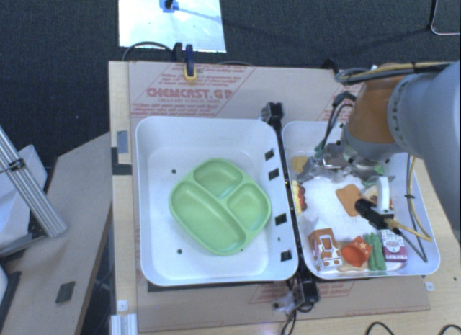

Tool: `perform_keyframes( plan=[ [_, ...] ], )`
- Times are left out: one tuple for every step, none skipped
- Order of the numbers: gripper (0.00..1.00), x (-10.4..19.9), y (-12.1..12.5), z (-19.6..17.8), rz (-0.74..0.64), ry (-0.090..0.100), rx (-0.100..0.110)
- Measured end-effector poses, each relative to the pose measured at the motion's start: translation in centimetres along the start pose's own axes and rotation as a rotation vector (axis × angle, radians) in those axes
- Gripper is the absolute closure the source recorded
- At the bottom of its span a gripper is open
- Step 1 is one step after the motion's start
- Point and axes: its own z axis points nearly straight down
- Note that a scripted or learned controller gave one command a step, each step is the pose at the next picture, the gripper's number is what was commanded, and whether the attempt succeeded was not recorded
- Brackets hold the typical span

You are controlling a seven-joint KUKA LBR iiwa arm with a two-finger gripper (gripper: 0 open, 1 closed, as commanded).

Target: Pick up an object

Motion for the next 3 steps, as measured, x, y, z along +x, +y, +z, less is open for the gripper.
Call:
perform_keyframes(
  plan=[
    [1.00,-0.1,0.2,-1.3,0.000,-0.001,-0.006],
    [1.00,-0.9,1.0,-6.7,0.000,-0.001,-0.007],
    [1.00,-1.5,0.4,-12.7,0.002,-0.001,-0.009]
  ],
)
